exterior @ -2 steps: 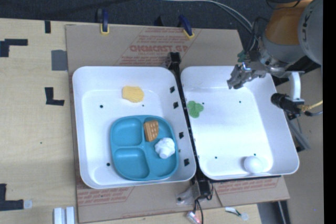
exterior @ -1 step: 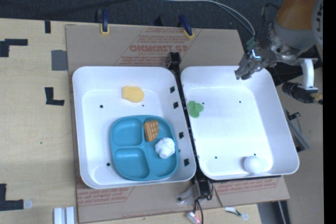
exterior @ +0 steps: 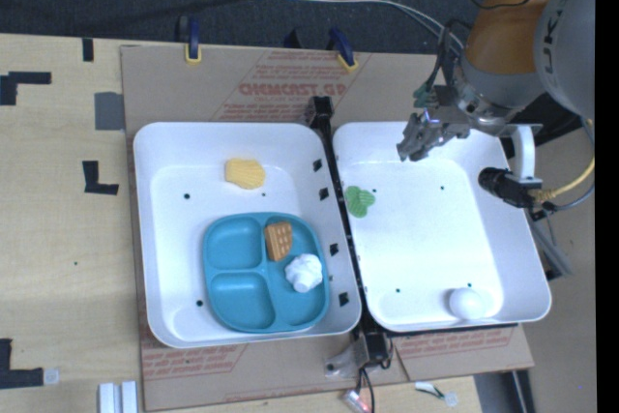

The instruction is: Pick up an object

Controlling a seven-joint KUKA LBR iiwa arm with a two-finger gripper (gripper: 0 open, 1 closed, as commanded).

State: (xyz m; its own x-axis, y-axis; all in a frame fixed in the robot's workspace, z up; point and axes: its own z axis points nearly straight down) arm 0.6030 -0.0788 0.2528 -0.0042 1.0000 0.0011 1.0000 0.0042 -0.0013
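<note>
At six o'clock in the right white bin (exterior: 503, 247) lies a small white ball (exterior: 468, 302); at nine, a green leafy toy (exterior: 360, 201). The gripper (exterior: 418, 142) hovers at twelve, apparently empty, opening unclear. Approach step; next, descend onto one.

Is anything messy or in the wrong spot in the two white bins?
Nothing is spilled or broken. The blue tray sits a bit crooked in the left bin. The yellow piece lies outside it, and the green piece rests against the right bin wall.
</note>
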